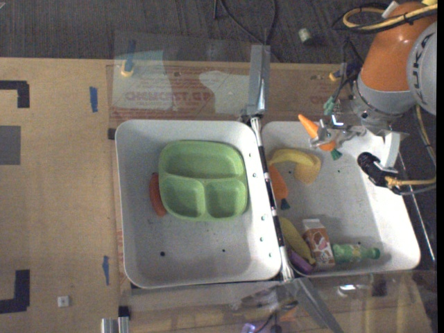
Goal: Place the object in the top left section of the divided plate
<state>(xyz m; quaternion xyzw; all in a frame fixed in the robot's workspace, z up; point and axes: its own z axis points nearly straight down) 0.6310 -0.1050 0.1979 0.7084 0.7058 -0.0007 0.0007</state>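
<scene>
The green divided plate (203, 180) lies in the left bin (139, 248), its one large section at the far side and two small sections at the near side. My gripper (325, 132) hangs over the far edge of the right bin (388, 220), shut on an orange toy carrot (307, 124). The carrot's pointed tip sticks out to the left and its green end to the lower right. The plate is well to the left of the gripper, across the wall between the bins.
An orange piece (157, 194) lies against the plate's left rim. The right bin holds a banana (298, 164), an orange item (277, 184) by the dividing wall, a small carton (319, 241), a green bottle (354, 253) and yellow and purple items (295, 245).
</scene>
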